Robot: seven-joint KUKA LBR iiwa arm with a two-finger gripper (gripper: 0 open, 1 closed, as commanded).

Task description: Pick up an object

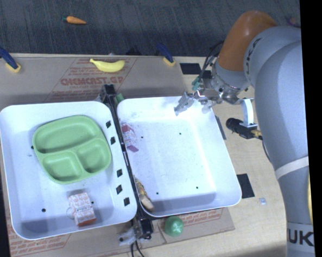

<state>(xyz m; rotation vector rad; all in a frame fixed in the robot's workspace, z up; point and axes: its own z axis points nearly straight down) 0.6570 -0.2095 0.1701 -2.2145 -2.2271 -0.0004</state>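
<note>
My gripper (194, 104) hovers over the far right corner of the right bin (207, 171), open with nothing between its fingers (181, 106). A red and white packet (129, 137) leans on that bin's left wall, well left of the gripper. A small tan object (144, 200) lies at the bin's near left corner. In the left bin (17, 177) sit a green divided tray (72, 148) and a red and white box (81, 208).
A green ball (173, 225) rests on the cardboard just in front of the right bin. A yellow banana (108, 64) lies behind the bins. An orange carrot (76, 19) is on the dark floor beyond. Blue clamps (8, 58) grip the cardboard's far edge.
</note>
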